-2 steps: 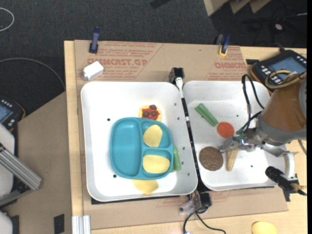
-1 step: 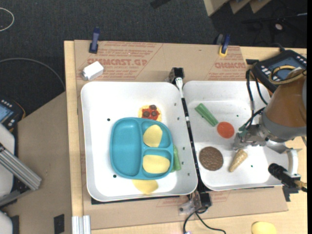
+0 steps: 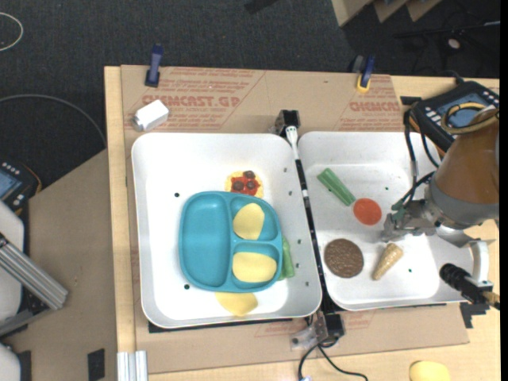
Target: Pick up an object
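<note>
Lower centre of frame: blue divided tray [image 3: 208, 240] in left bin [image 3: 151, 213], w/ yellow pieces [image 3: 248, 221] in its compartments. Lower right: brown disc [image 3: 344, 257] and tan cone [image 3: 387, 260] on floor of right bin [image 3: 333, 292]. Gripper [image 3: 399, 221] sits just above cone in frame, right of red disc [image 3: 367, 210]; can't tell finger state (tips blurred into wrist). Nothing visibly held. Judgement: pick not yet done, approx. at approach/descend stage; grasp + lift remain. Cone or red disc likeliest target. Further up: green stick [image 3: 335, 187].
</note>
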Controlling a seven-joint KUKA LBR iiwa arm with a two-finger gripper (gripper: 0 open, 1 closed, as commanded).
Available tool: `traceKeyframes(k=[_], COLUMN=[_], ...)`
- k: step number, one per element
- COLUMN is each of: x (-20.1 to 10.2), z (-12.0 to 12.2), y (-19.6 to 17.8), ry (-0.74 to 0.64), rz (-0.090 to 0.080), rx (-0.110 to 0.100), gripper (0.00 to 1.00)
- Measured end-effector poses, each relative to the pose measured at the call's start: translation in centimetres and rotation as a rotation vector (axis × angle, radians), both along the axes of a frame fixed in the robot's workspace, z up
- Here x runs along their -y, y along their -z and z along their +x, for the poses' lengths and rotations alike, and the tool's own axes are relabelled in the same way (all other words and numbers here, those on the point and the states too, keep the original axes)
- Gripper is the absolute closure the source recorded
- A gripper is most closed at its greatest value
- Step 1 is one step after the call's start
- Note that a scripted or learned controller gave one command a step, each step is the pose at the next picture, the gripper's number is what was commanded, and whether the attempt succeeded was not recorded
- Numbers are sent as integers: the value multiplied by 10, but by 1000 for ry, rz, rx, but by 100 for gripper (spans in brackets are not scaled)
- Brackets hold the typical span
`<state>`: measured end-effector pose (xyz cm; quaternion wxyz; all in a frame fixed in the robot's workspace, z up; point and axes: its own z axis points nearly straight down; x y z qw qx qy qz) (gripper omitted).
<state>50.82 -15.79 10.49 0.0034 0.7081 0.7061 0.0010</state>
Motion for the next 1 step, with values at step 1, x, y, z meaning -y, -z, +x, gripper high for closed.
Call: traceKeyframes(k=[1], x=[0], z=[0], y=[-10], ry=[1], rz=[-2], rx=[3], gripper=[100])
